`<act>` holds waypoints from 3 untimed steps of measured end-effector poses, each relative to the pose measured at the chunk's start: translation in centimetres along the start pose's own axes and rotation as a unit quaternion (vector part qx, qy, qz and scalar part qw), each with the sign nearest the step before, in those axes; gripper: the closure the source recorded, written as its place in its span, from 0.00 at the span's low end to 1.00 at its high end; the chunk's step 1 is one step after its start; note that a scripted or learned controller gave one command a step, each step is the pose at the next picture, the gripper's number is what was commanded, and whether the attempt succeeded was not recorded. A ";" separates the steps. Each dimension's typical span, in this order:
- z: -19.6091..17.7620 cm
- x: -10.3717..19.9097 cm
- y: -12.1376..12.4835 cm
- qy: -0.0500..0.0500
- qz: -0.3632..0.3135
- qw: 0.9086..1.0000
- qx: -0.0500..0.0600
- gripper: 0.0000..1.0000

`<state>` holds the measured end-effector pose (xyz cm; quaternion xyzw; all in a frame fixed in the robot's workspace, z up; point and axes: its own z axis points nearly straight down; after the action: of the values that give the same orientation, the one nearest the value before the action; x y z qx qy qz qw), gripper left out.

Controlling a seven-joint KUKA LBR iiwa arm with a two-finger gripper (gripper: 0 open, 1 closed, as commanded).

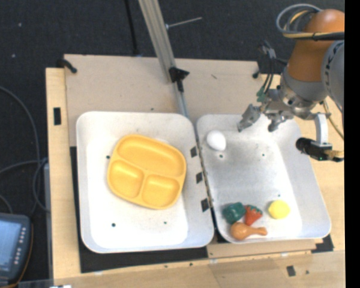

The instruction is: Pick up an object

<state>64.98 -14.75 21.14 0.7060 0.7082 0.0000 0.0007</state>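
in the camera view we saw the gripper (263,120) hanging over the upper edge of the right bin (300,179), in the upper right of the frame, below the arm's orange band (315,41). its two fingers stood apart with nothing between them — it held no object.

the things we could have picked lay in that same bin. a white egg-shaped object (216,141) sat near the bin's upper left corner, left of and a little below the gripper, near but not under it. along the bin's lower edge we saw a cluster: a green piece (233,212) touching a red piece (252,211), an orange drumstick-shaped toy (248,231) just below them, and a yellow ball (279,209) just beside to the right. the left bin (96,221) bore a yellow divided plate (146,171), well apart from the gripper.

we judged the grasp not yet begun, and the risks plain. the white object looked round and smooth, so fingers closing off-centre could have squeezed it out sideways, and its place close to the bin wall left little room for one finger. in the lower cluster, a descent could have landed a finger on a neighbour — nudging pieces apart or catching two at once. the ball could have rolled away at a touch.
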 end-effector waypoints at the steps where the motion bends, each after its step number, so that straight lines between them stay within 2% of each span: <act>1: 0.0 0.0 0.0 0.000 0.000 1.000 0.000 0.00; 3: 8.9 -0.3 -0.4 -0.001 0.000 1.000 0.002 0.00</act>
<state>64.62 -15.05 12.21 0.7062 0.7080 -0.0016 -0.0001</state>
